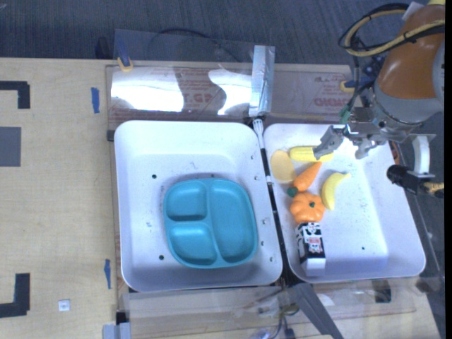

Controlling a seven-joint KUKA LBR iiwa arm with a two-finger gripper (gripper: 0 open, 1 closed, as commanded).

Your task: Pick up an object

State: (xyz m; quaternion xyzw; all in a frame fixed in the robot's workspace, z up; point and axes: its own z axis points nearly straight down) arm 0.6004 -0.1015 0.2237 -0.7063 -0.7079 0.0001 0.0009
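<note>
From my seat, nearest the camera in the right white bin (pixel 395 260): a small black-and-white milk carton (pixel 311 244) lying by the divider. Just beyond it, an orange toy pumpkin (pixel 307 207), a yellow banana (pixel 332 188), an orange carrot (pixel 306 176), a pale yellow round piece (pixel 282 166) and a yellow corn cob (pixel 302 154). The left white bin (pixel 134 189) holds a teal divided plastic plate (pixel 210 222). Farther back, the gripper (pixel 347 143) hangs over the right bin's far edge, fingers spread apart, nothing between them.

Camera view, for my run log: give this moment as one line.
tool open, above right bin | holding nothing | nearest: corn, carrot | blue tray in left bin
</note>
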